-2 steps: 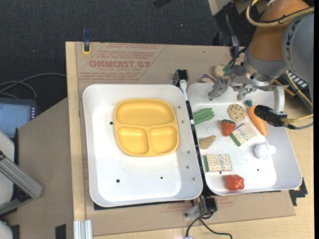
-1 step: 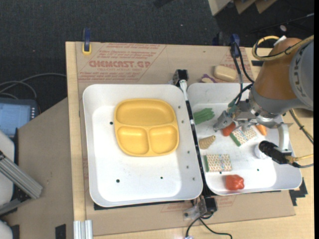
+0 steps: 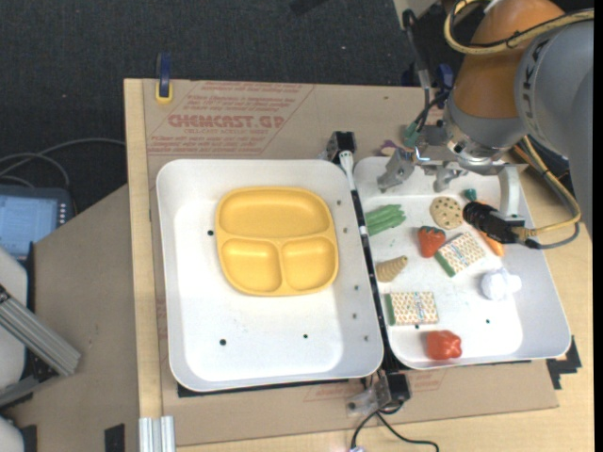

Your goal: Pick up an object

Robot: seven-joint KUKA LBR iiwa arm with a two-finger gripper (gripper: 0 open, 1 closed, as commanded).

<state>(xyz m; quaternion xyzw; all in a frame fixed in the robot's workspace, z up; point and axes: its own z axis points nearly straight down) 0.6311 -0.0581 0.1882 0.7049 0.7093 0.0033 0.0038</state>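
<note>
The gripper (image 3: 421, 166) hangs over the right bin (image 3: 542, 323), fingers spread with nothing between them. The green toy (image 3: 384, 219) lies just below them.

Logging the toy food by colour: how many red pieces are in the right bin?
2. One red piece sits mid-bin beside the cookie; another lies near the front edge. The arm could hide more.

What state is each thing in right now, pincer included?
pincer: above the right bin's far edge, nothing between its fingers
yellow tray: flat in the left bin, compartments bare
green piece: lying in the right bin
round cookie: lying flat
red piece: resting near the front rim
</note>
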